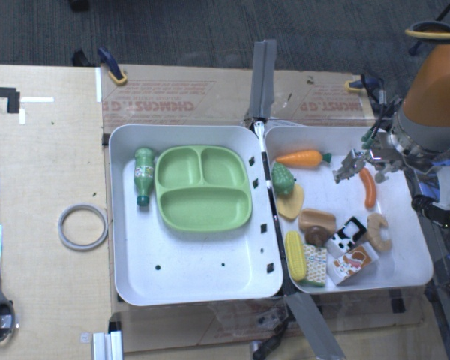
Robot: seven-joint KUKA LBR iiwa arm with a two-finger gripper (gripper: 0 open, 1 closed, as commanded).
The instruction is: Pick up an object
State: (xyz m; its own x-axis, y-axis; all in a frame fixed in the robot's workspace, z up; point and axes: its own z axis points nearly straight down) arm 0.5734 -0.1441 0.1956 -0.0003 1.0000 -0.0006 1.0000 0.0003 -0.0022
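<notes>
We see the jaws (pixel 358 165) over the right bin (pixel 416 276), near its far right part, but we cannot tell whether they stand apart or together; nothing shows between them. Just to their right lies a red-orange sausage (pixel 370 187), long axis running roughly near-to-far in the view, top end close beside the jaws. We judge it the likeliest target: a short shift right and toward the near rim would centre it. A carrot (pixel 300 157) lies left of the jaws, long axis across the bin. Further out: green vegetable (pixel 283 178), corn cob (pixel 294 255), carton (pixel 352 264). The left bin (pixel 187 276) holds a green divided plate (pixel 204 188) and bottle (pixel 143 175).
</notes>
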